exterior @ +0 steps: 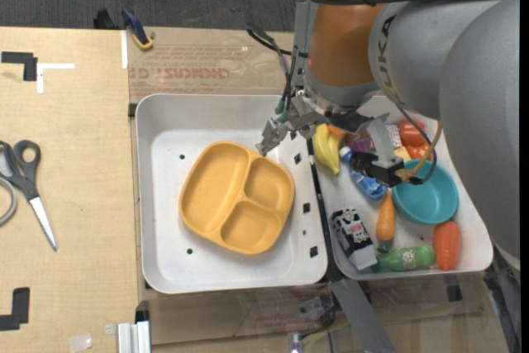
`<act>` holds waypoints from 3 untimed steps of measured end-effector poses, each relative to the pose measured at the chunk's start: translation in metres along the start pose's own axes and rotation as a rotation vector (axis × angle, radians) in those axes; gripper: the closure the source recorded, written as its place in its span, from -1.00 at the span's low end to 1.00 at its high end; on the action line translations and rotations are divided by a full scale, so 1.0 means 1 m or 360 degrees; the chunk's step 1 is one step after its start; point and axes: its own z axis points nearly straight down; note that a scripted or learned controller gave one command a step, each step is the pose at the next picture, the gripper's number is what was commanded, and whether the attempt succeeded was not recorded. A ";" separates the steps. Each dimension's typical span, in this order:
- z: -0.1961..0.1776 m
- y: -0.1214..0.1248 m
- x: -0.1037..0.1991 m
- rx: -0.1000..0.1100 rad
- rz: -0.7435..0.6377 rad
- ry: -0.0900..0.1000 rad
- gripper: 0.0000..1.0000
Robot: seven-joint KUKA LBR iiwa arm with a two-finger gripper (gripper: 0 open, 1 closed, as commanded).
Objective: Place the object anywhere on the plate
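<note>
Gripper: finger opening cannot be determined; no object visible in it. 3-compartment plate lies just below-left of gripper. Banana lies immediately right, in right bin.

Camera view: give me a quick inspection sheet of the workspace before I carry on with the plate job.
Surface: two white bins side by side on a wooden bench; left bin, right bin.
Job's things: yellow three-compartment plate lies in the left bin, nothing on it.
Clutter: right bin holds a banana, teal bowl, two carrots, a milk carton and a green bottle.
Grippers: gripper hangs above the left bin's far right corner, beside the plate; nothing seen in it.
Cables: black cables run down the wrist.
Surroundings: scissors on the bench at left; dark carpet beyond.
</note>
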 end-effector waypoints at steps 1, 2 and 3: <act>0.000 0.000 0.000 0.0000 0.0000 0.0000 -1.00; 0.000 0.000 0.000 0.0000 0.0000 0.0000 -1.00; 0.000 0.000 0.000 0.0000 0.0000 0.0000 -1.00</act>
